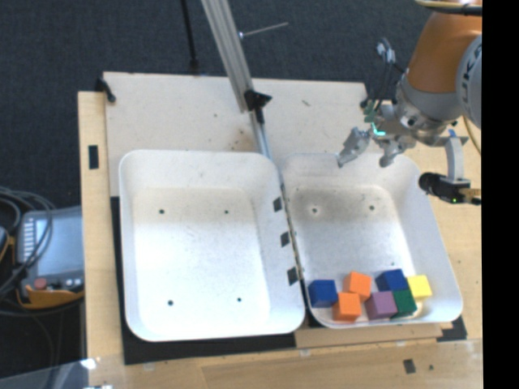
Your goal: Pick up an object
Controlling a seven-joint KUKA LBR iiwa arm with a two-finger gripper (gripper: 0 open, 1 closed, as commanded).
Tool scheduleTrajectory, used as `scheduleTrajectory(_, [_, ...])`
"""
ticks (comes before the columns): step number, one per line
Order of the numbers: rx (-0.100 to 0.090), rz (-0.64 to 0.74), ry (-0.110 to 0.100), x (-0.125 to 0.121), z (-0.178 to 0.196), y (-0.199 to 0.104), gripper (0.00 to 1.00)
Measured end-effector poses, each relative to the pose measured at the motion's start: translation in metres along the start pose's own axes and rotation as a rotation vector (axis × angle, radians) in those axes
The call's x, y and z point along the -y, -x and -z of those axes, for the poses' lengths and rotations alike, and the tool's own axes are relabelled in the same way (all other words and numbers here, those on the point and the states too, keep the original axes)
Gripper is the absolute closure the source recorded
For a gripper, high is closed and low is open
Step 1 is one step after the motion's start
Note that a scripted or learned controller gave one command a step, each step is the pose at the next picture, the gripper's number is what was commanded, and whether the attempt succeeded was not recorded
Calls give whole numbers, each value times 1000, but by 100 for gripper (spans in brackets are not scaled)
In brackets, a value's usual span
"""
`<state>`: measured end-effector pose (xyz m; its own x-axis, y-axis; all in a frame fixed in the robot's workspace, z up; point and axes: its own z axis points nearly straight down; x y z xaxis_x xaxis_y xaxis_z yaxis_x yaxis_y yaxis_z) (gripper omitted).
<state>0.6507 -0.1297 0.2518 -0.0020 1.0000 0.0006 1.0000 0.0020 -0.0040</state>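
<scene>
Several small cubes lie bunched at the near edge of the right bin (422, 217): a blue one (323, 292), two orange ones (359, 283) (348, 305), a purple one (379, 305), a green one (405, 301), a dark blue one (392, 280) and a yellow one (419, 286). My gripper (370, 152) hangs above the far rim of that bin, well away from the cubes. Its two fingers are spread apart with nothing between them.
The left bin (138, 217) sits beside the right one, with a divider strip between them. A slanted metal pole (231, 51) rises from the bench behind the bins. A grey device with cables (45, 254) stands off the bench at the left.
</scene>
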Motion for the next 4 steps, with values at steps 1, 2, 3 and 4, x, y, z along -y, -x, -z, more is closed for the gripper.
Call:
scheduleTrajectory(1, [2, 1, 4, -1, 3, 0, 0])
scheduleTrajectory(2, [3, -3, 1, 4, -40, 2, 0])
scheduleTrajectory(3, [2, -5, -1, 7, -102, -2, 0])
scheduleTrajectory(4, [2, -6, 1, 7, -154, -1, 0])
